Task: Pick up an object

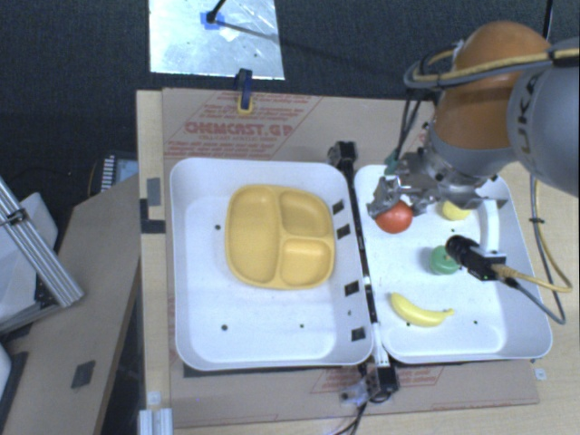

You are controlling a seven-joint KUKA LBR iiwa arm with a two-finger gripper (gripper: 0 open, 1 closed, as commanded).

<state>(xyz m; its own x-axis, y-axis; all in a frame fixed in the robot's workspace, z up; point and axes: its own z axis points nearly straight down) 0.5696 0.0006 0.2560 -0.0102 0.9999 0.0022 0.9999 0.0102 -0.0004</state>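
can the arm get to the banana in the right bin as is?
Probably yes. The banana lies alone on open floor of the right bin, nothing over it; the tool is in the same bin, by the red ball.

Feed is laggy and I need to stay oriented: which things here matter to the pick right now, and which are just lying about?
In play, likely: hand; red tomato next to it in the right bin.
Lying about: banana, green piece and yellow piece in the same bin; yellow divided plate in the left bin.
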